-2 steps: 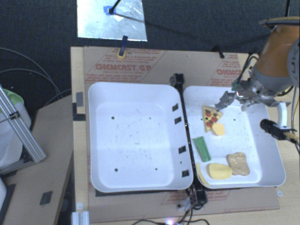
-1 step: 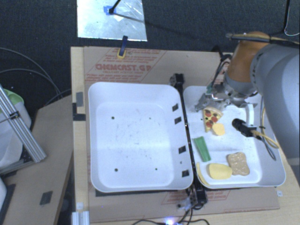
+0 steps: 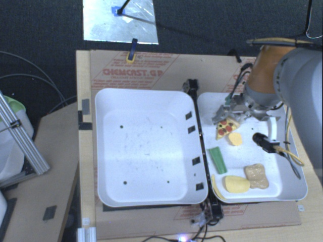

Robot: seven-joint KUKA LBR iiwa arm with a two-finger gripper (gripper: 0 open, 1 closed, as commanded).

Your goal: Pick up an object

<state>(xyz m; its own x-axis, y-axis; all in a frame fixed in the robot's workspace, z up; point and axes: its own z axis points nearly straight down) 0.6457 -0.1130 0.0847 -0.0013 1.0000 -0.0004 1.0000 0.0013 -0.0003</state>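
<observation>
1. Tabletop [image 3: 166, 67] carries two white bins side by side, left bin [image 3: 101, 150] and right bin [image 3: 298, 185].
2. Arm [image 3: 298, 79] comes in over the right bin's far-right corner, w/ the jaws low in the bin's far-left part.
3. Jaws: can't tell how far open. Nothing seen gripped between them.
4. Pickable objs all lie in the right bin.
5. Pizza-slice toy [image 3: 227, 129] is in the far-left part, just below the jaw tips. Contact unclear.
6. Small yellow piece [image 3: 235, 139] lies just beside the slice, toward bin centre.
7. Green strip [image 3: 218, 159] lies flat along the left wall, about mid-length.
8. Yellow oval [image 3: 236, 184] sits by the near edge, toward the near-left corner.
9. Tan lump [image 3: 256, 175] is right beside the oval, seemingly touching.
</observation>
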